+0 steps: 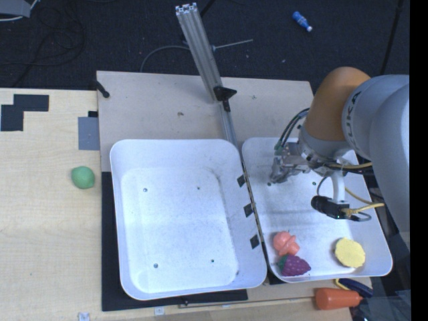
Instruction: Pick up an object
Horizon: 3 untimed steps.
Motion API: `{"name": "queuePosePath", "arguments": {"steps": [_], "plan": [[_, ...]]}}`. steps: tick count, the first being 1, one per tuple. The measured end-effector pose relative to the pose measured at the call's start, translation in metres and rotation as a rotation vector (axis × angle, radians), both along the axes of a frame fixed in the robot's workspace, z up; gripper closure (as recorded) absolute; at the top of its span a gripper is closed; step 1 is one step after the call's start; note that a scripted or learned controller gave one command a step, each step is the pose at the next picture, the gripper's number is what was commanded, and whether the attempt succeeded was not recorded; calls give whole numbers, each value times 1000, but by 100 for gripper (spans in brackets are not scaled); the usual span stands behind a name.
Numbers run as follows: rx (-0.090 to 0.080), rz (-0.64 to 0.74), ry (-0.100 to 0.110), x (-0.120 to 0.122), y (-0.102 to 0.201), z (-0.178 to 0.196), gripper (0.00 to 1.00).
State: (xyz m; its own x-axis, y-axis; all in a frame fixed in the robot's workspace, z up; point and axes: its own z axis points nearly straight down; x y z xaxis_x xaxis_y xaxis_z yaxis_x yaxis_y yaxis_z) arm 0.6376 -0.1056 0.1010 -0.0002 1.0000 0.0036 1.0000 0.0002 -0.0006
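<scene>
You can count the pick as not yet made: the tool (279,171) hangs over the upper part of the right bin (302,206), its grip state impossible to tell, well apart from the pink toy (286,242), purple toy (294,265) and yellow toy (350,253) lying along its near edge.

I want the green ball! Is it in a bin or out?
Out. The green ball lies on the wooden bench, left of the left bin, apart from it.
</scene>
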Motion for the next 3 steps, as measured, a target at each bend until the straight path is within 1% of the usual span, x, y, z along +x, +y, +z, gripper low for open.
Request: {"name": "queuePosePath", "arguments": {"steps": [1,2,3], "plan": [[-4,0,-4,1,9,49,100],[-4,-1,-5,-7,12,98,100],[-4,-1,-5,-2,12,160,100]]}}
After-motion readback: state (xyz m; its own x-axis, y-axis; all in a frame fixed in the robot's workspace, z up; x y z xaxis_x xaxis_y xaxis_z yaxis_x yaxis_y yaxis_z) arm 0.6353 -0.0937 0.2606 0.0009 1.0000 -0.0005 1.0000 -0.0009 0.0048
